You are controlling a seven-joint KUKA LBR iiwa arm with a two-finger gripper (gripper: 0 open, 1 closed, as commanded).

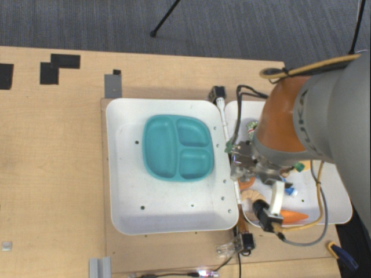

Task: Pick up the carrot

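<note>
Grey carpet runs along the top of the view, and below it lies a pale wooden bench (52, 172) bearing two shallow white bins side by side. The left bin (116, 172) holds a teal divided plate (177, 148) with three compartments: one long one on the left and two smaller ones on the right. The plate lies flat, above the middle of the bin floor and well apart from the walls.

The right bin (336, 204) is largely covered by the grey arm (330, 109), which reaches in from the right with its orange band (278, 120) over the bin's far half. The gripper (246, 175) hangs low at that bin's left side, just beside the wall shared with the left bin. We cannot tell whether the pincer is apart or together, since the wrist hides it from above.

The carrot (294, 217) lies on the floor of the right bin near its front rim, orange and tapered, with its thin end pointing right. It is apart from the gripper, to the gripper's front right.

Around it we see small items: an orange-red piece (247, 183) just under the gripper, a tan lump (253, 196) beside that, a small blue thing (290, 191) and a small green thing (298, 167) near the arm's edge. We cannot make out what these are.
</note>
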